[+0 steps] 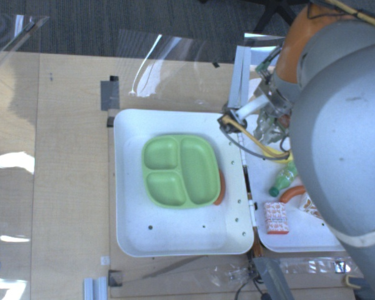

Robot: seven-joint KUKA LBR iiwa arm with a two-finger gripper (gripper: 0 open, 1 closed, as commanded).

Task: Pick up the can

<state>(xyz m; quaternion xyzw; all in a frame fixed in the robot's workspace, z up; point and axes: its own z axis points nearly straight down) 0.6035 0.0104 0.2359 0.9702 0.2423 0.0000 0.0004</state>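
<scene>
One end effector [270, 125] over right bin [281, 242]; can hidden.

A pale green plastic plate with three compartments [180, 170] lies in the left shallow white bin [131, 230], an orange object [221, 190] peeking from under its right edge. In the right white bin [300, 245] lie a green plastic bottle [282, 180], a small red-and-white packet [276, 218] and an orange-red sausage-like thing [292, 194]

Most of the right bin [312, 245] behind the grey arm [344, 142] (orange object [220, 189] half under green plate [181, 170]).
</scene>
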